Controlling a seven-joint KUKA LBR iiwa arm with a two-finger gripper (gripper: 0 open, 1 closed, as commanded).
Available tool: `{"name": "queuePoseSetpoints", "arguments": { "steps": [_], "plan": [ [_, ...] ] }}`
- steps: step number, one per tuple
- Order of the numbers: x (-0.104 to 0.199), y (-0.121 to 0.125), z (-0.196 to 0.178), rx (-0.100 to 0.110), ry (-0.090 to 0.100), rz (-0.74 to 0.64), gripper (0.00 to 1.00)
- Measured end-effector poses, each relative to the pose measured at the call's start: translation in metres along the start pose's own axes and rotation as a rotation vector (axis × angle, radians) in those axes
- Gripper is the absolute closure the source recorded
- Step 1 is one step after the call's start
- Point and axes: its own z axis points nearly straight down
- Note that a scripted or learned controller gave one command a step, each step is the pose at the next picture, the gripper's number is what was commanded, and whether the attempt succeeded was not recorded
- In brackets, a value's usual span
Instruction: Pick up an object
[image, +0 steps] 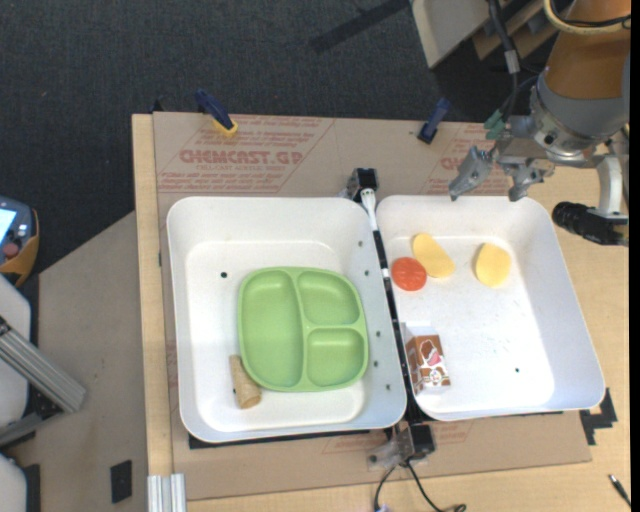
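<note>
hand (492, 178): hangs over the far rim of the right bin (560, 330), at the end of the grey arm that comes in from the right; its two fingers stand spread apart with nothing between them, so it is released and bare
nearest candidate: the round yellow piece (492, 264), lying on the floor of the right bin almost straight toward the viewer from the hand, near the far wall; it looks the likeliest thing to go for
second candidate: the oblong yellow piece (432, 255), to the left of the round one and apart from it; its long axis runs slantwise, from far-left to near-right
third candidate: the red ball (408, 273), touching or all but touching the oblong piece on its left side, close to the divide between the bins
farther candidate: the small printed packet (427, 361), flat against the left wall of the right bin, well toward the near edge
left bin (200, 300): holds a green divided plate (302, 327) and a brown cork-like piece (243, 383) at the plate's near-left corner; both well apart from the hand
deciding relation: the round yellow piece lies nearly under the hand's line; a short reach inward and a drop would seem to meet it
risk: the far wall is close, which may crowd one finger
</note>
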Motion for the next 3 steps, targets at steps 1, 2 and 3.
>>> {"name": "queuePoseSetpoints", "arguments": {
  "steps": [1, 2, 3],
  "plan": [
    [-0.038, 0.024, 0.106, 0.008, 0.000, 0.003, 0.00],
    [-0.070, 0.024, 0.197, 0.003, 0.000, 0.003, 0.00],
    [-0.074, 0.027, 0.087, -0.011, -0.003, 0.001, 0.00]
  ]
}}
